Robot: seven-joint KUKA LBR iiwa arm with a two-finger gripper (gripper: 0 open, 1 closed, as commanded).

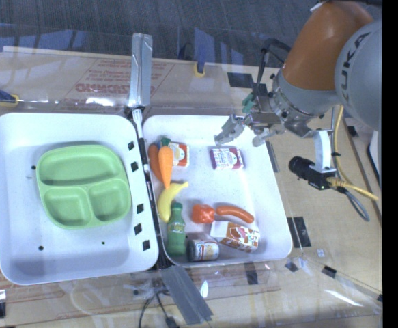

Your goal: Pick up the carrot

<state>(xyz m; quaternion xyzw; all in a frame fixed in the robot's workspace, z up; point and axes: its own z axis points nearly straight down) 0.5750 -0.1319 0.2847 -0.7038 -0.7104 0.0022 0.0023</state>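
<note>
Light is even and moderately bright, falling from overhead. The white bins [69, 265] read clean without blown highlights. Soft shadows gather along the left bin's inner wall toward six o'clock. Faint bluish reflections streak the clear sheeting toward twelve o'clock. Focus is slightly soft throughout, with mild grain; small labels are unreadable.

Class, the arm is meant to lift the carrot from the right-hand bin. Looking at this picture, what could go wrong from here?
1. The orange tapered carrot lies crowded between the bin's left wall, a yellow banana and a small white carton, so the fingers may strike or take a neighbour.
2. The two-finger gripper hangs apart from the carrot, near a purple-labelled packet, so it could descend on that.
</note>
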